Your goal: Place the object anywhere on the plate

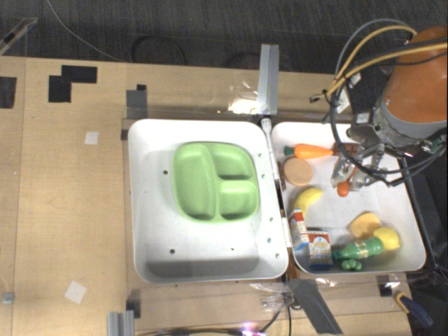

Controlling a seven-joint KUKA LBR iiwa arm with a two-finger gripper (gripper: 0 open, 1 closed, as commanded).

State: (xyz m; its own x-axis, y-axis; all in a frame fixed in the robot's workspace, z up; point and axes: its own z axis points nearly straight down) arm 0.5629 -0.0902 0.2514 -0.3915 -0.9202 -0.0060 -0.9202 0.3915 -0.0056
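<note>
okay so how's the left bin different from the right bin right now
The left bin bears a green divided plate; the right bin bears small toy foods, among them a carrot and a lemon. The gripper hangs over the right bin, not the left bin. Both are shallow and white.

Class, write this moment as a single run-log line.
arm: over right white bin | gripper: above toy food, near orange toy carrot | green divided plate: in left white bin, nothing on it | placement: not yet done
</note>
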